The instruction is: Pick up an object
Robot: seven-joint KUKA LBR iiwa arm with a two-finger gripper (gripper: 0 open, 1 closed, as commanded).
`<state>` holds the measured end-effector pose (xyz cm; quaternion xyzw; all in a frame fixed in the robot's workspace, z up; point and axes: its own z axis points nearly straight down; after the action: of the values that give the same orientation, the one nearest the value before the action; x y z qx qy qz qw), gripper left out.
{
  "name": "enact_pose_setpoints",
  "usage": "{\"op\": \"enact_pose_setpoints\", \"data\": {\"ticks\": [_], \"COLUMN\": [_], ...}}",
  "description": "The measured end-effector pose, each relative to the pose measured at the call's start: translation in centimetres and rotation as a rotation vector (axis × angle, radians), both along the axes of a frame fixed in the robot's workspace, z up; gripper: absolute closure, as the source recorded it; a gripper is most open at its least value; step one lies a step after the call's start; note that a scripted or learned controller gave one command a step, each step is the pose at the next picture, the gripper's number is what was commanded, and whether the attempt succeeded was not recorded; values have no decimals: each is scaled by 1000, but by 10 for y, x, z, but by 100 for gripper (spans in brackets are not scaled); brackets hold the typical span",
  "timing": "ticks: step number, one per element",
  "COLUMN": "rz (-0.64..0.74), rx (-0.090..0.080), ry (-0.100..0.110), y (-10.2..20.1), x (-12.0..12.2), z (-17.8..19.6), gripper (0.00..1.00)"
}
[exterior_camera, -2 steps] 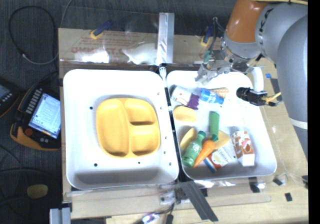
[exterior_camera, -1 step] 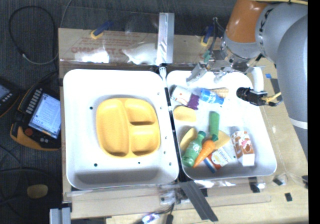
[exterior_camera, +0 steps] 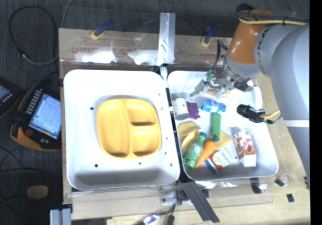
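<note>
Hand (exterior_camera: pixel 217 82) fingers blurred, unreadable

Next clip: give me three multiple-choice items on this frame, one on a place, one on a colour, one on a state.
1. Where does the yellow tray lie?
A. left bin
B. right bin
C. floor

2. What colour is the bottle beside the carrot?
A. red
B. green
C. black

3. Where is the gripper?
A. above the left bin
B. over the right bin's far end
C. off the bench

Key: 1 A, it fills the left bin; 2 B, its body is green; 3 B, it hangs over the right bin, far end.
</note>
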<state>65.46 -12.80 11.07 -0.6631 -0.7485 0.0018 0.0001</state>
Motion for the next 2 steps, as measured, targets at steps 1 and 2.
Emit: {"op": "enact_pose_setpoints", "data": {"ticks": [1,2], "rz": [-70,-68], "rx": [3,6], "ry": [-20,-21], "y": [-12,-10], "x": [-41,-40], "z": [-17,-8], "gripper": [0,100]}}
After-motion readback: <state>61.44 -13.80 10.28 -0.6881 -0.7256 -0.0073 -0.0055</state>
